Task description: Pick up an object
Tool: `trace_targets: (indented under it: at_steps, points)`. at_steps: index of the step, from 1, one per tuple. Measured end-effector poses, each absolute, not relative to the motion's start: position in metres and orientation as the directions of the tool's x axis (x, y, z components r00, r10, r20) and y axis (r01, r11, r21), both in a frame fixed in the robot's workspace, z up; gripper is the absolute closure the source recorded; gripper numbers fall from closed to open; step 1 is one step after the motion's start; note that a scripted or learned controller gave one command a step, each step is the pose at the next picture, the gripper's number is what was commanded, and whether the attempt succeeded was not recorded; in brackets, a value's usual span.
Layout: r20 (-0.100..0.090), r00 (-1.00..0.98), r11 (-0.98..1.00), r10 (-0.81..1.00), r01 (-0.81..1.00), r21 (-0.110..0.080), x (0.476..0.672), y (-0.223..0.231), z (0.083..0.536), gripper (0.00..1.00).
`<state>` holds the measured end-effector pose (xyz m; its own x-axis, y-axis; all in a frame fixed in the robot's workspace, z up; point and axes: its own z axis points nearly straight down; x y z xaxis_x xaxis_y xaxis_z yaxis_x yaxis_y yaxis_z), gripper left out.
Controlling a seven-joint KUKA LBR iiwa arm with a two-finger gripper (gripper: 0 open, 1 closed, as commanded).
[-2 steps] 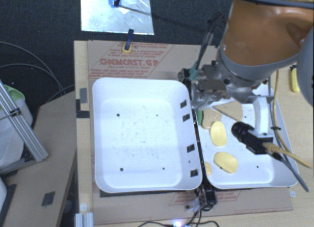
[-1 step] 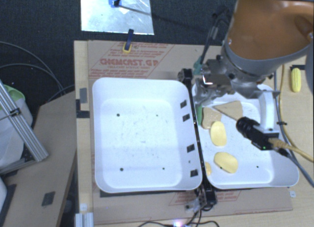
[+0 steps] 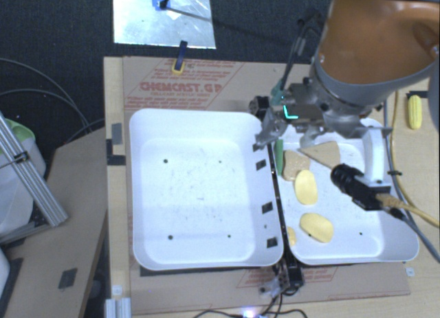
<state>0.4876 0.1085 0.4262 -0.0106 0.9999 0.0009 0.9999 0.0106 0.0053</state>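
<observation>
Standing next to the bench, I saw the gripper (image 3: 269, 131) hanging low over the back left corner of the right bin (image 3: 364, 241), right about where it met the left bin (image 3: 199, 193). Honestly couldn't make out whether it was spread or closed up, too much of the arm's bulk was in the way, and I couldn't see anything held in it.

All the stuff to grab sat in the right bin. A thin green piece (image 3: 278, 153) lay along the bin's left wall just below the gripper. Beside it was a pale beige chunk (image 3: 295, 164), with a tan wedge (image 3: 323, 152) touching it on the right. A yellow oval (image 3: 306, 187) sat just in front of the beige chunk, and a second yellow oval (image 3: 316, 226) was nearer the front. A small yellow bit (image 3: 291, 235) was tucked against the left wall close to that one.

Both bins sat on a cardboard sheet (image 3: 182, 84) with red lettering.
</observation>
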Motion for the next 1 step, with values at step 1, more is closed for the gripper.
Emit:
trace_targets:
  at_steps: [1]
  points:
    - [0.001, -0.006, 0.006, 1.0, 1.0, 0.0, 0.4867, 0.1386, 0.3762, 0.0]
